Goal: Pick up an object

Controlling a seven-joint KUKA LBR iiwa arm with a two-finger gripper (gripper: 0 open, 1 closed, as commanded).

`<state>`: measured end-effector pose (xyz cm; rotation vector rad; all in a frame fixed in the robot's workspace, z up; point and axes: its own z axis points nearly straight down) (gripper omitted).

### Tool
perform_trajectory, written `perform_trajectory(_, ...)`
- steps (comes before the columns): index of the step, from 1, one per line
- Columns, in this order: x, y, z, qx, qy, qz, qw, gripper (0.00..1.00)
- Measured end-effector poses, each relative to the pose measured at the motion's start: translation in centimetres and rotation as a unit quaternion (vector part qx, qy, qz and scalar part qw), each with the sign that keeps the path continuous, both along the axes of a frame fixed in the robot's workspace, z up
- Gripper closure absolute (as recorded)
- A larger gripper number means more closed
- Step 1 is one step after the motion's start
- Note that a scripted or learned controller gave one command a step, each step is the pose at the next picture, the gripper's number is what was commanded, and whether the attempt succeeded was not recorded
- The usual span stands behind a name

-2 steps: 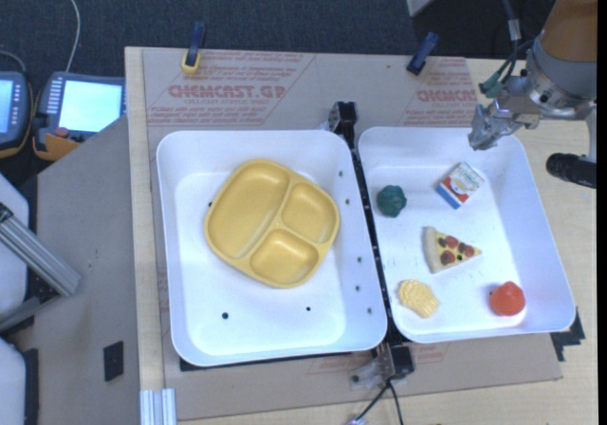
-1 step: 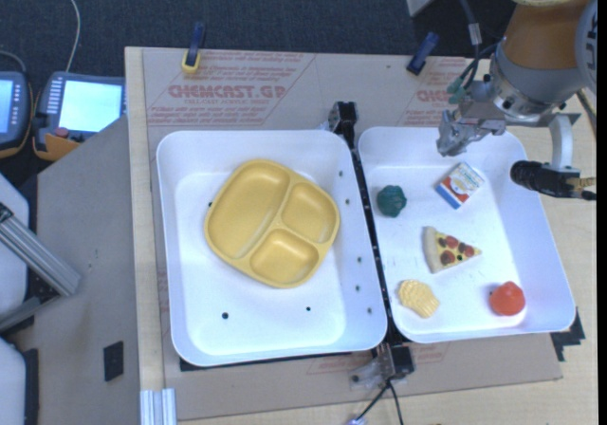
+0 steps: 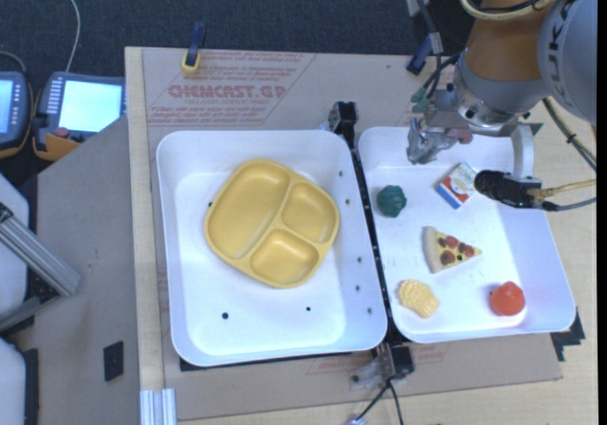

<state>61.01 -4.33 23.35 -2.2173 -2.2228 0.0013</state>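
Hovering over the far end of the right bin (image 3: 531, 319), the end effector (image 3: 426, 150) points down with nothing visible between its fingers; whether they are spread or pressed together cannot be told from this angle. All the loose objects lie in the right bin. A dark green ball (image 3: 391, 199) sits near that bin's left wall, just in front of the end effector. A small red, white and blue box (image 3: 456, 186) lies to the ball's right. A pizza slice toy (image 3: 448, 249) rests at the bin's middle, a yellow corn piece (image 3: 417, 297) near the front left corner, and a red tomato (image 3: 507, 299) toward the front right. Left of the right bin, the left bin (image 3: 180, 224) holds a yellow divided plate (image 3: 272, 221).
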Motion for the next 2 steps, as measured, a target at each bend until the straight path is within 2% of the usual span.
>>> perform_trajectory(2, -2.7, 11.3, -1.7, 0.0001, 0.0, 0.001, 1.0, 1.0)
